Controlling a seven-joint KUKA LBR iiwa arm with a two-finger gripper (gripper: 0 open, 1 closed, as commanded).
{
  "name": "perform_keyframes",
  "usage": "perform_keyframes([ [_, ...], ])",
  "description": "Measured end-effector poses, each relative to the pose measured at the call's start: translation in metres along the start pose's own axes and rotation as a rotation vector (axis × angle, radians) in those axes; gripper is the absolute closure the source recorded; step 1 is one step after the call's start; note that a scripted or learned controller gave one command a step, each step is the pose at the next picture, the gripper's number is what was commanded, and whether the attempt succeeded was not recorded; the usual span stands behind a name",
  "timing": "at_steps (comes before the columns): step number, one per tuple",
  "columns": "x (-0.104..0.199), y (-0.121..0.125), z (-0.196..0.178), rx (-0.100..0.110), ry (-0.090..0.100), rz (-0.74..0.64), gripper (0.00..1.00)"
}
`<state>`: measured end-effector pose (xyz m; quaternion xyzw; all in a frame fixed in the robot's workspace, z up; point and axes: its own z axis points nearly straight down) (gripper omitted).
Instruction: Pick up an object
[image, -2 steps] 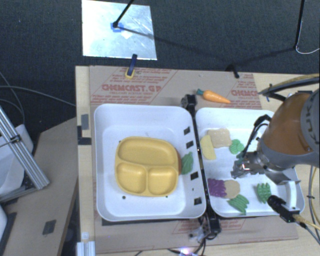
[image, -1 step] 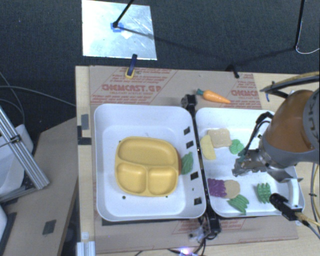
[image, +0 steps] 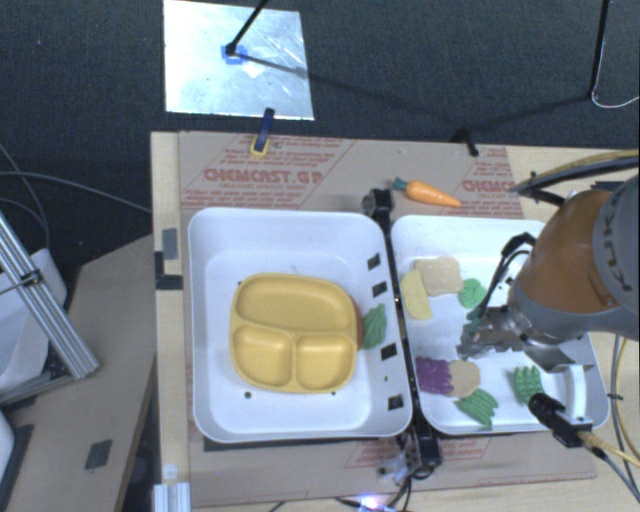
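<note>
White right bin (image: 570, 232) at centre right of the frame holds purple grapes (image: 433, 374) beside a tan piece (image: 465, 376) near its lower edge, gripper (image: 484, 338) just above them, grip state impossible to tell; yellow divided tray (image: 294, 331) in left bin (image: 205, 330); carrot (image: 427, 192) above on bench
</note>
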<state>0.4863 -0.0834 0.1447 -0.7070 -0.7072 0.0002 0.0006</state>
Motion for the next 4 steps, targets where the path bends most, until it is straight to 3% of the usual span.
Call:
perform_keyframes([
  [1,-0.003,0.001,-0.003,-0.002,0.000,0.000,1.00],
  [2,0.002,0.023,0.004,-0.004,0.000,-0.005,1.00],
  [3,0.031,0.007,-0.075,-0.009,0.000,-0.007,1.00],
  [4,0.029,0.008,-0.082,-0.007,-0.001,-0.008,1.00],
])
